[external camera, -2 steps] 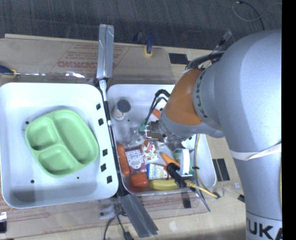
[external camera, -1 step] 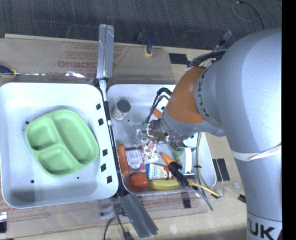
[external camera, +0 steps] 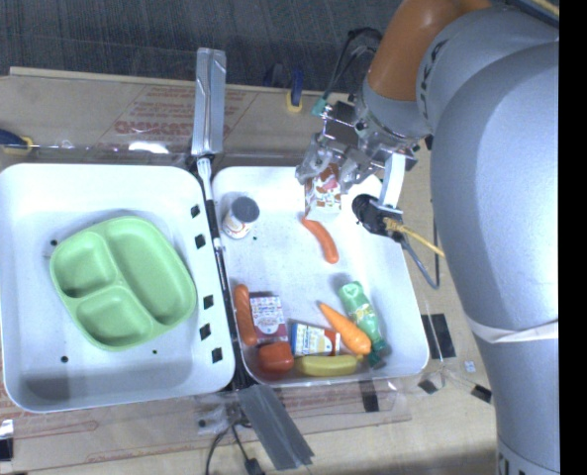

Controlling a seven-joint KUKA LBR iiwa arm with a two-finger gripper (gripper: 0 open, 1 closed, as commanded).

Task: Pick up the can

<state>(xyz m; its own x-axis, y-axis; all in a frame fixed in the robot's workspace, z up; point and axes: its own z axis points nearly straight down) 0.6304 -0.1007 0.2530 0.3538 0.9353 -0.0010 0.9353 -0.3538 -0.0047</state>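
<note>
Fingers point(external camera: 335, 169) of mine sit closed around a small red-and-white carton point(external camera: 325, 194) at the right bin's point(external camera: 400, 295) far side, not the can point(external camera: 240, 215), which stands upright & untouched by the far-left wall, so pick's undone.

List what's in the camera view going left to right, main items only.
Green tray → can → small carton under the gripper → green bottle. The heap at the right bin's near edge overlaps, so it is skipped.
</note>
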